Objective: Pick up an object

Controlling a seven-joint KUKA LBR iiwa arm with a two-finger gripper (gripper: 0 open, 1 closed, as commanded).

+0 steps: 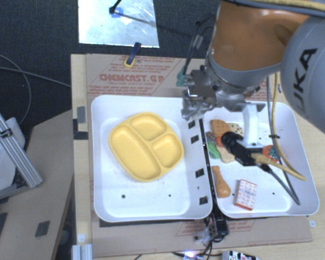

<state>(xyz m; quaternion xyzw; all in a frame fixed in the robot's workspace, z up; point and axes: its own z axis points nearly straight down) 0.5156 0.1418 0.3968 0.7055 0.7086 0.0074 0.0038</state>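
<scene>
From where I stand, the gripper [194,108] hangs low over the far end of the middle wall [205,169] that separates the 2 bins. I cannot tell if it is open or closed, and I see nothing held in it. There are several candidates for picking. In the left bin [151,199] lies 1 yellow divided plate [146,145], flat and alone, near the middle. It looks like stiff, light plastic with a smooth surface, so I think it can slip; the raised rim or a ridge between its 3 compartments is the best place to pinch. In the right bin [273,196] a tan drumstick-shaped toy [221,182] lies just beside the middle wall, and a red-and-white packet [245,194] lies near it, apart from the rest. The toy seems light and firm, and its narrow neck should be easy to take. The packet is flat and probably hard to get under. Further back, a brown speckled piece [225,130] sits in a crowded heap, so it is less suitable. The left bin has much open floor around the plate; the toy is tight against the wall on 1 side.
</scene>
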